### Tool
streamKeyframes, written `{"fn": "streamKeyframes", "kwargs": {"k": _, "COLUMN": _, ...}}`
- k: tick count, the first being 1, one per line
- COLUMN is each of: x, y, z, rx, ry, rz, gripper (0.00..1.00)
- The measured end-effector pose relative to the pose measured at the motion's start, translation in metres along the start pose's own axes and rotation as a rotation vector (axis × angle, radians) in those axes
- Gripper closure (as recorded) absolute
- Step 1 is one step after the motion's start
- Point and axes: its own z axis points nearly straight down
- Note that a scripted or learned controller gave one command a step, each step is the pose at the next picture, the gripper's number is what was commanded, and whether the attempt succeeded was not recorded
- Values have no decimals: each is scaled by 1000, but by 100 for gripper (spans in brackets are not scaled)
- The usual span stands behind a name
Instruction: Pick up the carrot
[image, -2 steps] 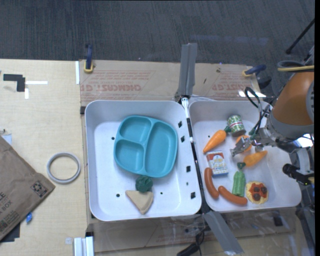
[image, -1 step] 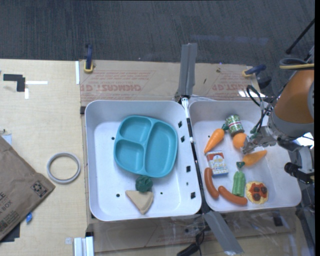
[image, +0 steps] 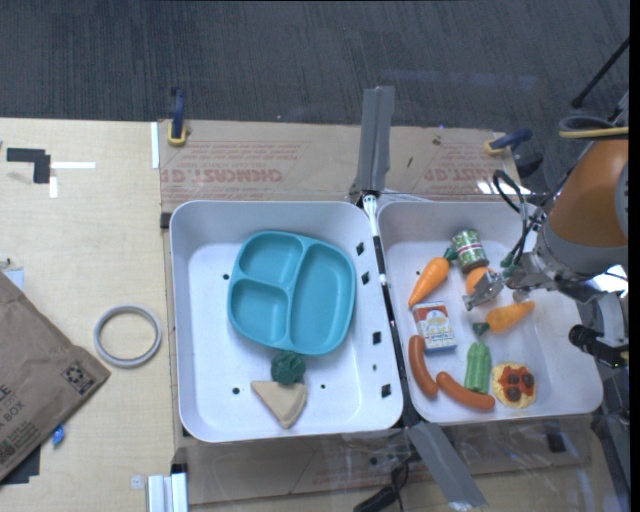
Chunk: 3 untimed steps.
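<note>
Sausages (image: 445, 383) lying nearest | carrot (image: 428, 280) resting in right bin (image: 570, 405), far-left | tool (image: 487, 288) hovering right of it, grip state unreadable | advice: approaching along carrot's middle, avoiding can (image: 466, 247).

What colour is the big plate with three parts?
The divided plate is turquoise blue, seen plainly in the camera view, lying in the left bin.
</note>
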Motion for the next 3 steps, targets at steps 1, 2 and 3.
{"fn": "streamKeyframes", "kwargs": {"k": 1, "x": -17, "y": 62, "z": 10, "rx": 1, "ry": 0, "rz": 21, "gripper": 0}}
{"fn": "streamKeyframes", "kwargs": {"k": 2, "x": 78, "y": 34, "z": 5, "rx": 3, "ry": 1, "rz": 152, "gripper": 0}}
{"fn": "streamKeyframes", "kwargs": {"k": 3, "x": 69, "y": 94, "z": 9, "rx": 2, "ry": -2, "rz": 16, "gripper": 0}}
